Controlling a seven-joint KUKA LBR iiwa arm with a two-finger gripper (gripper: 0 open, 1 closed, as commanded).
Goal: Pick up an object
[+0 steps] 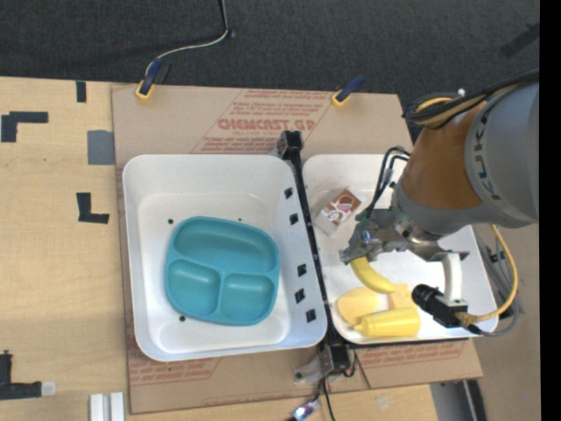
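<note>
Wooden bench, cardboard sheet (263,121) on top, two white bins side by side, arm (465,169) reaching into the right one.

Over in the left bin (140,200): a teal divided plate (222,270), lying flat, well apart from any action. Down in the right bin (478,274): gripper (361,251) low near the middle, right at the upper end of a yellow banana (374,279), apparently touching it. Fingertips too small and dark to read, so cannot tell whether spread or pinched, nor whether the banana sits between them. Just below the banana, a pale yellow lump (359,305) and a yellow bottle-like piece (386,324) lying on its side, touching each other. Up-left of the gripper, a small printed packet (337,209) near the dividing wall. Black cable (215,24) trailing across the dark floor behind.
</note>
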